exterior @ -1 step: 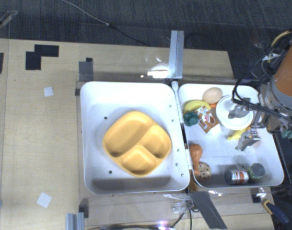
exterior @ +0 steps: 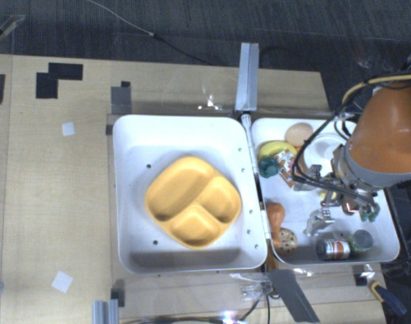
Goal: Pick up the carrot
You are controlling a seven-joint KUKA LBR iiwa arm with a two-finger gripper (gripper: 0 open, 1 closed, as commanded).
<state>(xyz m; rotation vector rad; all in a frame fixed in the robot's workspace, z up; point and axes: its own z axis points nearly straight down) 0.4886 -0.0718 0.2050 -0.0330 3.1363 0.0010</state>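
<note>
Carrot lies in the right bin, hard against its left wall, near the front end, with a cookie touching or almost touching its lower tip. The gripper hangs to the right of the carrot, apart from it, with the can just in front; whether it is open or closed, you cannot tell from this angle (the metal parts blur against the white floor), and nothing is visibly held. Risks as judged from here: first, the wall. A carrot lying along it leaves little room on that side, so a straight descent may land on the bin rim or push the carrot flat against the wall instead of closing around it. Second, the cookie: a grasp aimed low on the carrot may pick up or shove the cookie with it. Third, shape: the carrot tapers and looks smooth, so a grip near the thin end may slip as it lifts. Fourth, the cables trailing off the arm hang over the banana end of the bin and could drag things there when you move left. The left bin, holding the yellow tray, plays no part.
</note>
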